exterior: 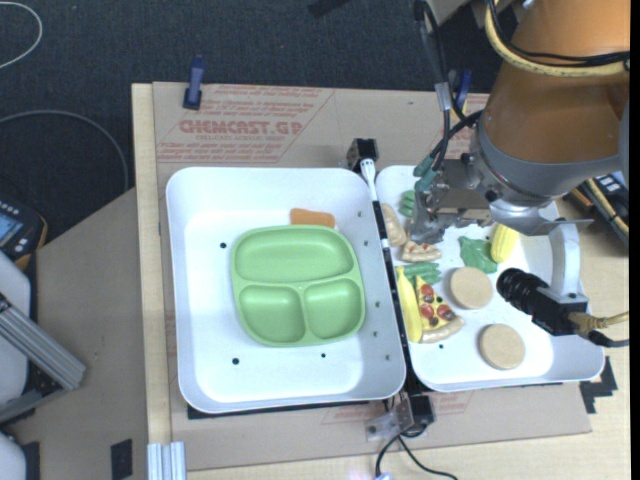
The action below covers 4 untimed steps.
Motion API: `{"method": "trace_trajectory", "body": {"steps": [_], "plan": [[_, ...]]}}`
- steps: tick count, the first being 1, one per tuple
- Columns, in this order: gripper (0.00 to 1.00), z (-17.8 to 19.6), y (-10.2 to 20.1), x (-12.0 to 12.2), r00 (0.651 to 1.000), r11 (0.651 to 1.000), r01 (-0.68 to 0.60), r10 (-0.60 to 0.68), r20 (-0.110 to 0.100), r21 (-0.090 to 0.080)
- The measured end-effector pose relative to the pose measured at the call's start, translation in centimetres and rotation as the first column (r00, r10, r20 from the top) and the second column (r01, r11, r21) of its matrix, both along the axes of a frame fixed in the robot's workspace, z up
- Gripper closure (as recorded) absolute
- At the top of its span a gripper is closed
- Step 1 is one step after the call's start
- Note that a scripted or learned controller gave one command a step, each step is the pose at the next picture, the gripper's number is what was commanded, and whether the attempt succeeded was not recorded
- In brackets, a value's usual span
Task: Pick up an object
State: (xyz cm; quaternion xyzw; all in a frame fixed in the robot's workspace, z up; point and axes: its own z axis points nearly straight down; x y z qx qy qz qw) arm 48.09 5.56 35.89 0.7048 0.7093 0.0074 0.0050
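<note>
1. Hanging low over the far left part of the right bin [560,370], the gripper [428,228] points down at the bin floor. Whether it is spread, pressed together or pinching anything cannot be told from this view.
2. Closest to the gripper are three pieces. A green leafy piece [409,204] is on its far left side. A tan bread-like piece [394,230] is on its left, against the bin wall. A green bean pod [421,269] lies just on its near side.
3. Right of the gripper lies a green lumpy piece [478,254]. A yellow corn cob [503,240] lies just beside it on the right.
4. Nearer in the same bin lies a pizza slice [437,314]. A yellow strip [406,306] runs along its left side, next to the bin's left wall.
5. The first tan disc [468,288] lies just right of the pizza slice. The second tan disc [501,346] lies nearer and further right, apart from the first.
6. The left bin [190,268] holds a green divided plate [297,283] at its middle, with three compartments facing up. An orange piece [312,217] lies just beside the plate's far edge.
7. Both bins rest side by side on the brown worktop [240,128], which bears printed lettering. A blue clamp [193,83] sits at its far edge, on the left.
</note>
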Motion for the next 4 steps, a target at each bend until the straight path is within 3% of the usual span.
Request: {"method": "trace_trajectory", "body": {"steps": [1, 2, 3, 4], "plan": [[1.00, -4.6, -5.0, -0.2, 1.000, 1.000, 0.012, -0.012, -0.023, -0.004], [1.00, -6.3, -1.1, -0.2, 1.000, 1.000, 0.003, -0.003, -0.022, -0.002], [1.00, 15.2, 5.3, -0.1, 1.000, 1.000, -0.001, 0.001, 0.004, 0.003], [1.00, -10.2, 4.7, 2.5, 0.999, 1.000, 0.009, -0.009, -0.034, -0.007]]}}
